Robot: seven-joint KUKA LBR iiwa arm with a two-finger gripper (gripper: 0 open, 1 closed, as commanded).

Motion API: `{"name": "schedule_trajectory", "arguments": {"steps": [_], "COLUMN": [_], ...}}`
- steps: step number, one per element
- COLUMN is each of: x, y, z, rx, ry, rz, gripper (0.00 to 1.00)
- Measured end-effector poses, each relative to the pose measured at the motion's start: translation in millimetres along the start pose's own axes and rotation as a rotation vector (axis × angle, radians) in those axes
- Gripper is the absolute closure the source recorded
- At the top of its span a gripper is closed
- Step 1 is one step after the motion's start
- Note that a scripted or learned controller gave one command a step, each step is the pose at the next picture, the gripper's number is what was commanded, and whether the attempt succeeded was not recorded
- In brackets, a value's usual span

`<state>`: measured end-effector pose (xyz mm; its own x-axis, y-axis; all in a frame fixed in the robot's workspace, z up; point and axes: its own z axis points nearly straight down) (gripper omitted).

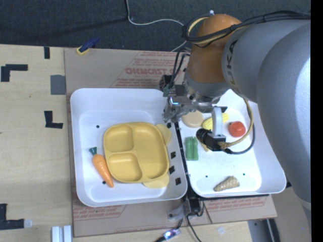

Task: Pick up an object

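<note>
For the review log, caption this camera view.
Arm over right bin; carrot beside yellow tray in left bin.

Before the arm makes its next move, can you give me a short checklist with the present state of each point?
1. Pincer over a bin: ok, it hangs at the divide between the left bin and the right bin.
2. Object held: cannot tell.
3. Targets in view: ok, carrot, green block, red ball.
4. Yellow tray lying flat: ok.
5. Cable away from the objects: not ok, it loops beside the red ball.

Arm (272, 59) hides jaws, right bin's (262, 183) back.
</note>
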<state>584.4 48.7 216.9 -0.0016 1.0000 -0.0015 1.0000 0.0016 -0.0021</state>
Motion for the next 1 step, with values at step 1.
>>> {"name": "schedule_trajectory", "arguments": {"steps": [1], "x": [-11.0], "y": [-7.6], "z": [0.2], "rx": [0.001], "ry": [0.000], "rz": [0.000], "gripper": [1.00]}}
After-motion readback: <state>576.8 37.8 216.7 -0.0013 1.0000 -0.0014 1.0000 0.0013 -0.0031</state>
